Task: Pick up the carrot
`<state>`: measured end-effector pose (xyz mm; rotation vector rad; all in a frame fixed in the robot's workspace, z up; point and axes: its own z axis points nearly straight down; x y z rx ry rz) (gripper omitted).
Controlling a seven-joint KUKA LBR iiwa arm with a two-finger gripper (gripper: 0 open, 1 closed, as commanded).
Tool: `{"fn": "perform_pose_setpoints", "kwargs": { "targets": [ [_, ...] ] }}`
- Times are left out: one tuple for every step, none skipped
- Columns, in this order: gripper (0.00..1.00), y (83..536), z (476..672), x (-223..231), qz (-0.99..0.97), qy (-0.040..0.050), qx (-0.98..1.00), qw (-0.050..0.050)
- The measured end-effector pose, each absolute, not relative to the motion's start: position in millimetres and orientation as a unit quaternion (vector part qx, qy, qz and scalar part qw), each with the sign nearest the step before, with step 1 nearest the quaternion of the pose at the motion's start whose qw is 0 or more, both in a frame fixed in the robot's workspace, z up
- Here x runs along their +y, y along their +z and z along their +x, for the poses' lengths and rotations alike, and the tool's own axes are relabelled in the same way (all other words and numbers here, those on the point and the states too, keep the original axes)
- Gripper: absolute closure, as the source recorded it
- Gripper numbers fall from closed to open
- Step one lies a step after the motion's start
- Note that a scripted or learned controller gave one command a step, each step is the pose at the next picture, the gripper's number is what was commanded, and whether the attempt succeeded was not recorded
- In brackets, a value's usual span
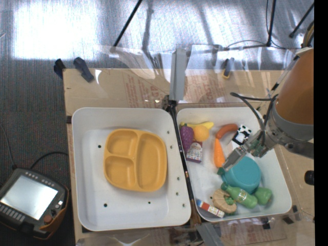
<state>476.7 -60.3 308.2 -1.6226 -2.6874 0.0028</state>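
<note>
The carrot [219,153] is a small orange stick lying lengthwise in the right bin [284,188], left of centre. My gripper [229,164] reaches in from the right at a slant, low over the bin. Its tip is just right of the carrot's near end and close to the rim of a teal bowl [245,175]. Nothing shows the carrot lifted; it lies on the bin floor.
The right bin also holds purple grapes [186,136], a yellow fruit [201,131], an orange-red sausage [226,130], a panda toy [242,135], a green bottle [241,197] and a small box [195,151]. A yellow divided plate [136,159] lies in the left bin [87,137].
</note>
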Motion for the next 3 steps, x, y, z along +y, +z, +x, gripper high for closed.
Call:
{"fn": "perform_pose_setpoints", "kwargs": {
  "targets": [
    [0.00, 208.6, 506.7, -90.1, -0.477, 0.0037, -0.879, 0.008],
    [0.00, 109.8, 547.2, -120.8, -0.451, 0.0022, -0.893, 0.007],
    [0.00, 86.5, 600.9, -131.6, -0.532, 0.0003, -0.847, 0.001]
  ]
}}
